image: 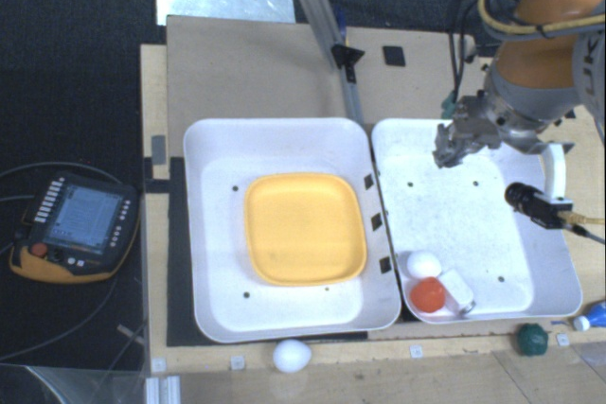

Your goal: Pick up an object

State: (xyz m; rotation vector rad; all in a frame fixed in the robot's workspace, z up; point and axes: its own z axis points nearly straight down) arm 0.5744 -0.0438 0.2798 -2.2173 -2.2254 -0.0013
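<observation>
White block (457,289) lies diagonally, upper-left to lower-right; pincer (448,151) state unclear.

I have one fixed camera, mounted above the bench and looking down at a slant from fairly far back. It takes in both white bins: the left bin (213,232) and the right bin (492,232) sit side by side across the middle. The arm (544,43) enters from my right, and the gripper (453,147) hangs above the far part of the right bin.
</observation>
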